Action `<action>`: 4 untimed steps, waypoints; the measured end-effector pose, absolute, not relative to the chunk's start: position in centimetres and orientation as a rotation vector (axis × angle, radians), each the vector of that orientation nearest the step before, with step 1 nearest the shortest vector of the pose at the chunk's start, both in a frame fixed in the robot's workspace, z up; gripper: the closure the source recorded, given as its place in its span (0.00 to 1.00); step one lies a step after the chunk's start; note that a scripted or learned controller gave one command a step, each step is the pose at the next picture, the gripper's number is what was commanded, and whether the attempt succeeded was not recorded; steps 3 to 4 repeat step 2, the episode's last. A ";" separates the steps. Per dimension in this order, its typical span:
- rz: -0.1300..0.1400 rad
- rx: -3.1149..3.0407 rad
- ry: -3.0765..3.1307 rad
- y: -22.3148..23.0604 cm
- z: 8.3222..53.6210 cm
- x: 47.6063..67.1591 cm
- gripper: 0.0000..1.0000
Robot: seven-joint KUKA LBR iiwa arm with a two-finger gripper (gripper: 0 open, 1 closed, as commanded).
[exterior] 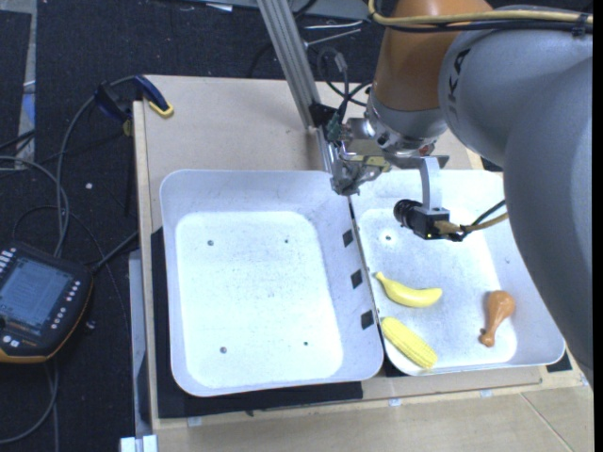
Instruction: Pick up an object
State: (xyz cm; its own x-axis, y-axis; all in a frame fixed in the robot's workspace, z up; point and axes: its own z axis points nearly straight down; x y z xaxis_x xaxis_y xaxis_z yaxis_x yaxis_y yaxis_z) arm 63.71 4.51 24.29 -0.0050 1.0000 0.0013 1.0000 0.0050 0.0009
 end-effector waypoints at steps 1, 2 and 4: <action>-0.001 -2.216 -2.226 9.1 24.5 65.0 1.00; 0.000 -2.221 -2.222 8.9 24.5 65.0 0.00; 0.000 -2.221 -2.222 8.9 24.5 65.0 0.00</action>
